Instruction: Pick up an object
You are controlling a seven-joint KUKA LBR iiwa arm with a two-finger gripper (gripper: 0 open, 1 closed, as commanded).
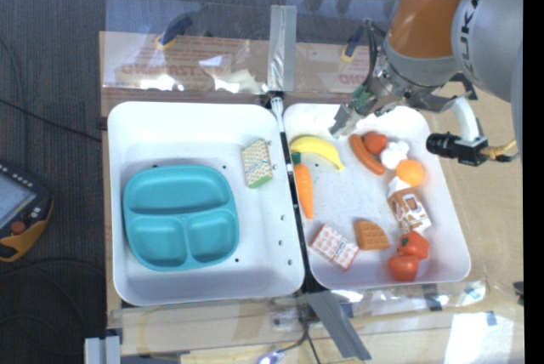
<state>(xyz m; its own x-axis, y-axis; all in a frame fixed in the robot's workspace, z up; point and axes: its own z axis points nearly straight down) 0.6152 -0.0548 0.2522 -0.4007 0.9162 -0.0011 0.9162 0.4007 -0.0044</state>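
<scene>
The right bin [456, 228] holds several toy foods. A yellow banana [318, 150] and an orange carrot [304, 190] lie by its left wall. A reddish sausage [367, 155], a white piece [393, 155] and an orange fruit [410, 173] cluster at the back right. Lower down are a small bottle [408, 209], a red pepper [406, 256], a brown toast slice [371, 235] and a pink wafer pack [333, 245]. My gripper [347, 120] hangs over the bin's back edge, just right of the banana and left of the sausage, with nothing seen in it.
In the left bin [170, 128] there is a teal divided plate [180, 215] and a yellow-green sponge-like block [256, 162] near the divider. Clear plastic sheeting lies behind both bins. A black cable connector [455, 146] juts out over the right bin's far side.
</scene>
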